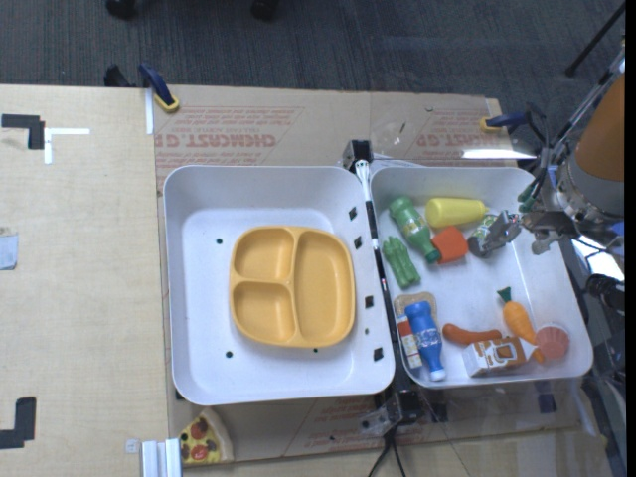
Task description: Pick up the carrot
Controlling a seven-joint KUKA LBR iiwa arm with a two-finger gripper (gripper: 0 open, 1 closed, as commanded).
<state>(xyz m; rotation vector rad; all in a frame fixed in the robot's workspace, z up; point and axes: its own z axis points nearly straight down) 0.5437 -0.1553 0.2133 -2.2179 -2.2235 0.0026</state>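
Carrot (517, 318) lying in the right bin (556, 266), near its right wall, orange body pointing toward the near right corner and small green top toward the far side. Gripper (494, 235) up at the far right of the same bin, well apart from the carrot and farther back, hanging over bare white floor just right of an orange-red block (450, 245); nothing seen between the fingers, though too small and cluttered to say whether they stand parted or closed. Printed in red on the cardboard sheet (229, 132) under the bins, mirrored lettering reading roughly "CHEMCAST GP", repeated behind the right bin; labels on the blue bottle (425, 338) and the small carton (495, 357) too small to read. Around the carrot: a round pinkish piece (553, 343) just beside its tip, the carton near its lower left, an orange sausage-like piece (467, 334) to its left. Farther back: a yellow corn-like piece (454, 211), a green bottle (412, 229), a green pod (399, 262). In the left bin (189, 286), a yellow divided plate (294, 286). On the bench at the near edge, a toy pizza slice (200, 439).
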